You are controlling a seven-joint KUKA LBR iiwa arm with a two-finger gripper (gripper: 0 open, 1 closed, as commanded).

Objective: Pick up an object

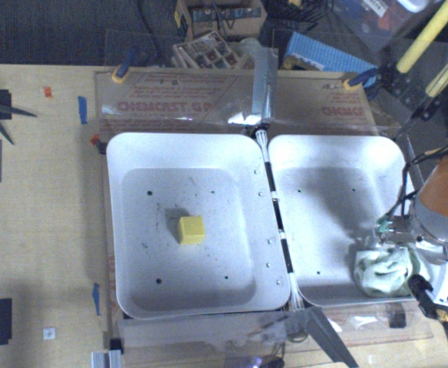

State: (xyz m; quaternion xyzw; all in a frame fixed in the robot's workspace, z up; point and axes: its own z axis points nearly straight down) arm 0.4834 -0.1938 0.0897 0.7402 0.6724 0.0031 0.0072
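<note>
Arm [443,194] enters from the right edge, orange band visible above a grey wrist. The pincer [396,240] hangs over the lower right corner of the right bin [324,159], directly above a crumpled pale cloth [383,271]. Whether the pincer is wide, narrow, or closed on anything: cannot tell, the wrist body and cables hide that part.

Surroundings, taken from the pincer:
- Cloth lies just below and beneath it, touching or nearly touching the bin's near wall and right wall. Soft, wrinkled, whitish with a green tint; bunched into a rounded lump, no clear long axis.
- Dark cables [408,182] loop just above and beside the wrist, crossing the right rim of the bin.
- Divider [274,205] where the two bins meet lies well to the left, running top to bottom at a slight slant.
- Yellow block [192,230] sits far to the left, past the divider, near the middle of the left bin [132,167]. Solid, matte, roughly cubic with square faces; edges turned slightly off the bin walls. No long axis to speak of. Nothing stands beside it; open floor all round.

Both bins: shallow, white, smooth plastic with rounded corners, floors speckled with small dark spots and scuffs.

Behind the bins, well above the pincer: a clear plastic sheet [186,102] with red lettering. Wooden bench [40,205] extends far left.
</note>
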